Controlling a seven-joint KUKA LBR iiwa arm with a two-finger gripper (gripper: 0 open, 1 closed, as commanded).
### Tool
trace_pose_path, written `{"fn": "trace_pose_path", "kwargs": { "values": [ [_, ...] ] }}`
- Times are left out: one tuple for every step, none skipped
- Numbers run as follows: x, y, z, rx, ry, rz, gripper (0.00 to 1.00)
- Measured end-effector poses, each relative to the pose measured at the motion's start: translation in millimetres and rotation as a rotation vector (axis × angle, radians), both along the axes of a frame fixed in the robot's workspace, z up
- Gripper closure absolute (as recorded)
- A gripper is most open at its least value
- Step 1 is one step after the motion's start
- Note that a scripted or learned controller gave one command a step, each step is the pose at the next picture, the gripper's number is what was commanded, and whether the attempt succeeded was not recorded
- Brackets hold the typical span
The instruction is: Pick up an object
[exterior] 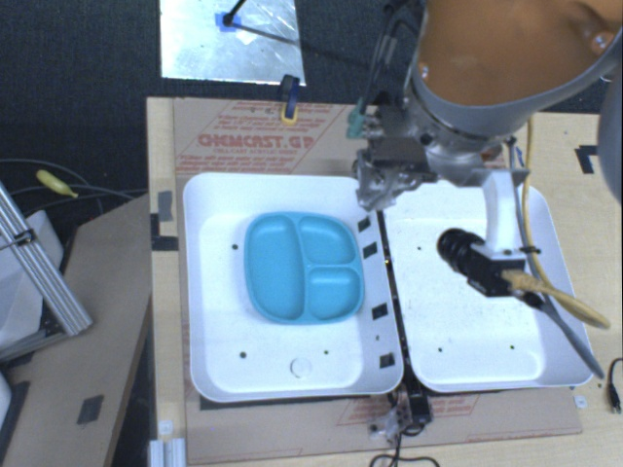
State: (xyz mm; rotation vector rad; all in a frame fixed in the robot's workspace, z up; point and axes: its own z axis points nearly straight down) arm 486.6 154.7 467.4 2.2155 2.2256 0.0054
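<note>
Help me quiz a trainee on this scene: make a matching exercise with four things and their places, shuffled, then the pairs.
1. blue divided plate
2. end effector
3. silver sheet
4. cardboard sheet

A. in the left bin
B. beneath the left bin and the right bin
C. on the dark floor
D. above the far end of the seam between those bins

Pairs: 1-A, 2-D, 3-C, 4-B
</note>
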Motion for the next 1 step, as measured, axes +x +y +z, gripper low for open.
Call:
{"fn": "trace_pose_path", "kwargs": {
  "values": [
    [0.7, -0.4, 11.3, 0.001, -0.003, 0.005, 1.00]
  ]
}}
